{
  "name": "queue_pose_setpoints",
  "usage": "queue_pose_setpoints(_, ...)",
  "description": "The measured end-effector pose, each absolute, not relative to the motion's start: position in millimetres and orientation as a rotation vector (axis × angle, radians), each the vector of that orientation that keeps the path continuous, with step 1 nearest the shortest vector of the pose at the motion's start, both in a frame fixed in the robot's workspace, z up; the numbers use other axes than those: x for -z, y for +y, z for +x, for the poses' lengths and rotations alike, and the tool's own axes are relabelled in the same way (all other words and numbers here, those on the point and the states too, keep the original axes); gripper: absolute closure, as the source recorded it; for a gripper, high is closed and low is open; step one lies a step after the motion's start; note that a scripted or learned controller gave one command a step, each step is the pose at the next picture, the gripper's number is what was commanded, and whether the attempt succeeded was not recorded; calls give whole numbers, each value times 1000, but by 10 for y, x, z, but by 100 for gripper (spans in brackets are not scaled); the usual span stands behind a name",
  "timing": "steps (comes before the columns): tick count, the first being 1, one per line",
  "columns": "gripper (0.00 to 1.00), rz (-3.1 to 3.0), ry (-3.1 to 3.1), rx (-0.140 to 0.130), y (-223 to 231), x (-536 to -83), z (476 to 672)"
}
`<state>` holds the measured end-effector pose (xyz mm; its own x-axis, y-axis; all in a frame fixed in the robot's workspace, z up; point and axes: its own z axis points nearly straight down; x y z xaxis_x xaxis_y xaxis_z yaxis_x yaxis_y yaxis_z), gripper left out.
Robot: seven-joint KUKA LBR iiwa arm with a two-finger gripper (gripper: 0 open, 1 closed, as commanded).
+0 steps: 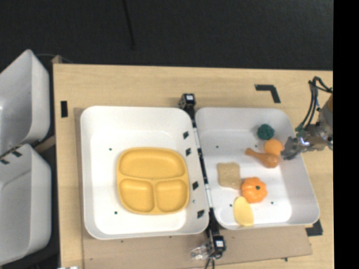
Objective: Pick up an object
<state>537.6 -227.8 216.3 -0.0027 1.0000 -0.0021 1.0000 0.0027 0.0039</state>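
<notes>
Camera view: the tool (293, 148) sits at the right bin's (291, 206) right wall, just beside the orange gourd-shaped toy (268, 153). Its state cannot be told. Judged step: approach. The next move calls for descent over the toy. No legible writing.

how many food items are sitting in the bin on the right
5. A green ball at the far end, an orange gourd just below it, a cracker mid-bin, a pumpkin beside that, a yellow piece nearest. None look hidden.
</notes>
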Motion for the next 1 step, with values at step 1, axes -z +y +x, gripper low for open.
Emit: queue_pose_setpoints(1,100,2216,2229,0,-1834,-2105,5489)
